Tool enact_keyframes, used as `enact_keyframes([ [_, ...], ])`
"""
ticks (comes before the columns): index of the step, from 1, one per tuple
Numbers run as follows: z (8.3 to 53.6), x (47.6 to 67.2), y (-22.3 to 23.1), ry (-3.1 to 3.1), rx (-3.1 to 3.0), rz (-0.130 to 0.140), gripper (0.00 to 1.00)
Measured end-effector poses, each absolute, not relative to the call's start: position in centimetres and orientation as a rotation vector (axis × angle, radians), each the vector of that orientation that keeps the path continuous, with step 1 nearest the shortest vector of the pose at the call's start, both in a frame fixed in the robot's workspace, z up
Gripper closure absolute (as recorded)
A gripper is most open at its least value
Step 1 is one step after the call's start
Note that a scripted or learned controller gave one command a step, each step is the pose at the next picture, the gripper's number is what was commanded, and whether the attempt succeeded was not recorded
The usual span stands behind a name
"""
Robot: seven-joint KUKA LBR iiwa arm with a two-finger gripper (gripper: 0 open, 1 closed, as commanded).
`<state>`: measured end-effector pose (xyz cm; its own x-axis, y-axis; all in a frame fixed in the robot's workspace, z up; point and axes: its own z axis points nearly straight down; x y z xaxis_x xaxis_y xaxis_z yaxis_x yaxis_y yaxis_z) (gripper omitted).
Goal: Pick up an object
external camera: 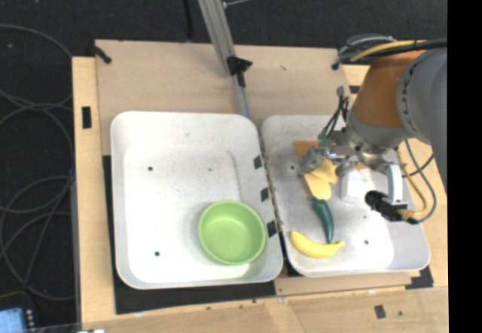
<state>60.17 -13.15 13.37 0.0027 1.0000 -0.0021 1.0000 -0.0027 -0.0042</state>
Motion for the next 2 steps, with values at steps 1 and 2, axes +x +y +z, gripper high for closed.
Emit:
enact_keyframes([
  [1, 10.3, 60.3, -13.5, -2.224, -2.23, 0.001, 0.0],
  [2, 11.7, 60.6, -13.6, -2.224, -2.239, -0.011, 1.0],
])
